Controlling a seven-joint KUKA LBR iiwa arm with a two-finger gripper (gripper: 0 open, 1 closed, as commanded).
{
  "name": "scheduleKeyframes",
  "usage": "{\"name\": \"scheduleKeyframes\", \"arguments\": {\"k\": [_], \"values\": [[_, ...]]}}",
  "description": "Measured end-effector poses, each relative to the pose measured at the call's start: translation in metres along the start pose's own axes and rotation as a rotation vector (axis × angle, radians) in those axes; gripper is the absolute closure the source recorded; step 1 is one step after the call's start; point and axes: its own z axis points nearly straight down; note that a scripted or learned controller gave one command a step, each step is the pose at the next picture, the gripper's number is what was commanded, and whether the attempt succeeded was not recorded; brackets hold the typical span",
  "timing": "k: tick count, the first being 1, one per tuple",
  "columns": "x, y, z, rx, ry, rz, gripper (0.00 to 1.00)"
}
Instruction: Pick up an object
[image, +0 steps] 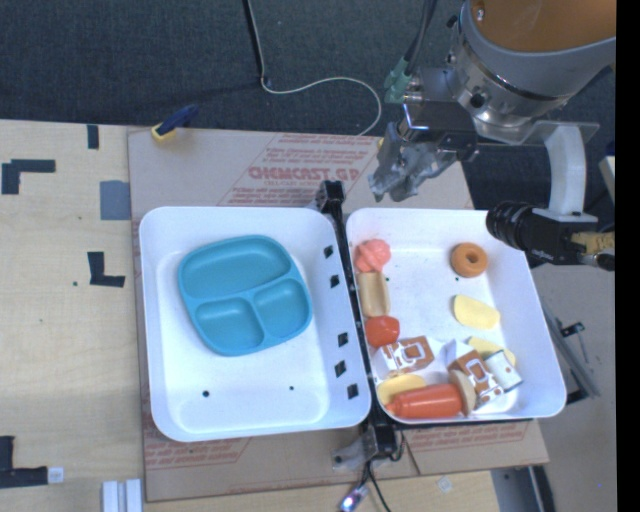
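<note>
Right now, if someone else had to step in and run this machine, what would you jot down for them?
Tool: raised above the far edge of the right bin, nothing between its fingers; open or shut cannot be told.
Left bin: holds a blue divided plate.
Right bin: toy food, all lying loose. Pink piece and hot dog bun along the divider, doughnut at the far side, red sausage near the front.
Done: nothing picked yet.
Left: lower the tool onto one piece, grip it, lift.
</note>
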Motion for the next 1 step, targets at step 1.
{"name": "scheduleKeyframes", "arguments": {"k": [1], "values": [[-0.0097,-0.0039,0.0750,0.023,-0.007,0.004,1.00]]}}
